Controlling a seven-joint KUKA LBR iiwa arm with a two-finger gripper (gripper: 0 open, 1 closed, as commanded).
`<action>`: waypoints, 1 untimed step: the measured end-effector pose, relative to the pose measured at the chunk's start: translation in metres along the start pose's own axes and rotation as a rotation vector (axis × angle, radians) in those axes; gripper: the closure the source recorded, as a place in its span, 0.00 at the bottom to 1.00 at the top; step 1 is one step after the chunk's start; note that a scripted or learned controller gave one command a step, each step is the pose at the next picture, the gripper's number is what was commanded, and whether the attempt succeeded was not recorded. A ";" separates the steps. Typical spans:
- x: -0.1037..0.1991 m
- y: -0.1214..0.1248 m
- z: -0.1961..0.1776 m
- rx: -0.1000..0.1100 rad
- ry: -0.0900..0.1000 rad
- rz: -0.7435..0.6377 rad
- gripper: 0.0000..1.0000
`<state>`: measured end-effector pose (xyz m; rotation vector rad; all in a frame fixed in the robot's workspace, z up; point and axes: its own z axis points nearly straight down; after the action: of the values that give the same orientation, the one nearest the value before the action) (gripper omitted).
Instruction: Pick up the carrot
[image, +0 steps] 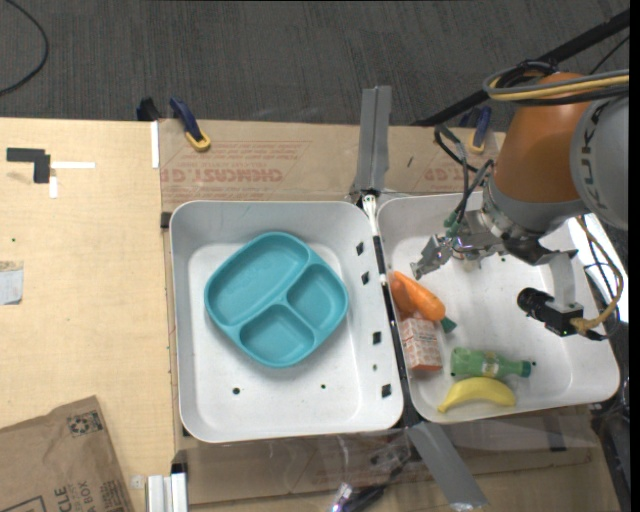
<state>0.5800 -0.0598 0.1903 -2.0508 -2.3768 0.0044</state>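
Resting on a wooden bench, two white bins sit side by side. The carrot hugs the right bin's nine-o'clock wall; bare floor lies at its three o'clock. The gripper hovers released at the carrot's one o'clock.

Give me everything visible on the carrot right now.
The carrot is orange, smooth and plastic-looking, with a dark green stub at its lower right end. It lies flat and slanted in the right bin, by the left wall. Its lower end meets the small red-labelled packet. The end effector sits above it, apart.
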 end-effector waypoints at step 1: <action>-0.045 -0.002 0.086 -0.017 -0.003 0.063 0.00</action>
<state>0.5844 -0.1051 0.1048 -2.1337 -2.3206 -0.0129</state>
